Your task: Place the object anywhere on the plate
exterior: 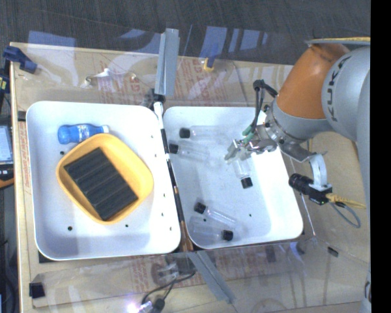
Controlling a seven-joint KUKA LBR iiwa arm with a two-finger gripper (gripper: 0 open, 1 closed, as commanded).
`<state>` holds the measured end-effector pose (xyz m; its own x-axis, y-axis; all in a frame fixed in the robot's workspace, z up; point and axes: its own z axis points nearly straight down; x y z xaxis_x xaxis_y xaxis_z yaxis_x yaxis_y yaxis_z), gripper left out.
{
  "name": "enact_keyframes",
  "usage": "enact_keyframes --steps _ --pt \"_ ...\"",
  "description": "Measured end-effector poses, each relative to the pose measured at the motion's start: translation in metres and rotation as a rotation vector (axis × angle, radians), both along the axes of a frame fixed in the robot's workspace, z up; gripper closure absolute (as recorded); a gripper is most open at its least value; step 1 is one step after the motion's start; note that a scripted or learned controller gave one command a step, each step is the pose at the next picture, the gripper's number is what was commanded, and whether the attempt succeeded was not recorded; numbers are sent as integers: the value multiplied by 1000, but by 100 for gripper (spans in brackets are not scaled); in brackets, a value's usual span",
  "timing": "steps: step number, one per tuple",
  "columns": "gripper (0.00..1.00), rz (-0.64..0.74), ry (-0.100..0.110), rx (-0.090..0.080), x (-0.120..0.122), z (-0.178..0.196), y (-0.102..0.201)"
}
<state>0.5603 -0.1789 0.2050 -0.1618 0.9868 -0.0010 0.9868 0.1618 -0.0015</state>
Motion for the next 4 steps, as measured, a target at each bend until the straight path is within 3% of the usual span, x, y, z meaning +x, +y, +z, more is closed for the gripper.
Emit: enact_keyframes --steps 1,2,3,4 --pt "100 105 3 3 19 -10 96" --pt "100 269 -1 1 36 -13 165" --pt "100 551 4 3 4 -14 203" --pt "0 551 4 2 4 -14 202"
